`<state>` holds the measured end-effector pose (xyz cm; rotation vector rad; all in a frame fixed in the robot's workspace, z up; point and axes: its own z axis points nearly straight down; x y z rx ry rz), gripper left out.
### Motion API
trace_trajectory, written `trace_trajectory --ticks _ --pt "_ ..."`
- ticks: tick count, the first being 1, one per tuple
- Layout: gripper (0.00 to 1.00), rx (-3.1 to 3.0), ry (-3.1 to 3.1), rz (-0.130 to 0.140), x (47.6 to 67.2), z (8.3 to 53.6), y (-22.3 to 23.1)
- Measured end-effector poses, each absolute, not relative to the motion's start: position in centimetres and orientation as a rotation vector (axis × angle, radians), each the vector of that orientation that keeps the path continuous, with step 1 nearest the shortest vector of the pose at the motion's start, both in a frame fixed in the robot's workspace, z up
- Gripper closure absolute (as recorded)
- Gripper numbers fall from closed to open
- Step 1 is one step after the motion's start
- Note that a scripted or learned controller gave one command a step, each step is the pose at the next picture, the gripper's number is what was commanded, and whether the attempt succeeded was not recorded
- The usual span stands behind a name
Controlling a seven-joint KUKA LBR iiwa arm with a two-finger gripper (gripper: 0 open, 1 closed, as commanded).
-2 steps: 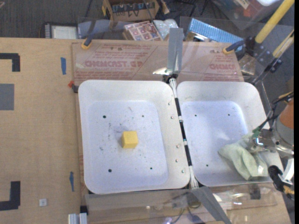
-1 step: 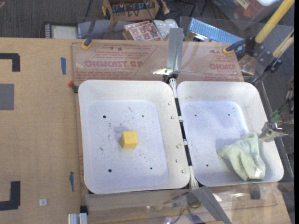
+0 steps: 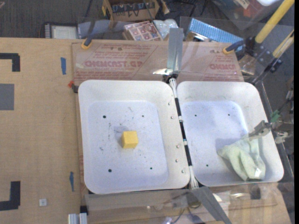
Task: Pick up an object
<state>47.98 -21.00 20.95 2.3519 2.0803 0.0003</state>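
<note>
Yellow block (image 3: 130, 139): lying loose in the middle of the left bin (image 3: 93, 97), awaiting pickup. Pale cloth (image 3: 244, 159): bunching in the right bin (image 3: 210, 97), lower right corner. Gripper (image 3: 262, 129): hovering just above the cloth.

Clear protective sheet (image 3: 140, 62) behind the bins: red print "CHEMCAST GP", left side. Same red print repeated at right, mirrored and partly unreadable.
</note>
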Motion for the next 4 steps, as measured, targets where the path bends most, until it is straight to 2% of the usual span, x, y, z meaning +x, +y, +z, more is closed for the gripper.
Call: trace_trajectory --ticks 1,2,3,4 --pt "0.00 2.246 2.196 0.000 47.9 11.5 -15.4" --pt "0.00 1.805 2.561 0.001 48.1 8.9 -12.4" --pt "0.00 1.918 2.477 0.010 48.3 8.8 -13.1" --pt "1.00 1.917 2.466 0.011 48.4 10.0 -13.3"
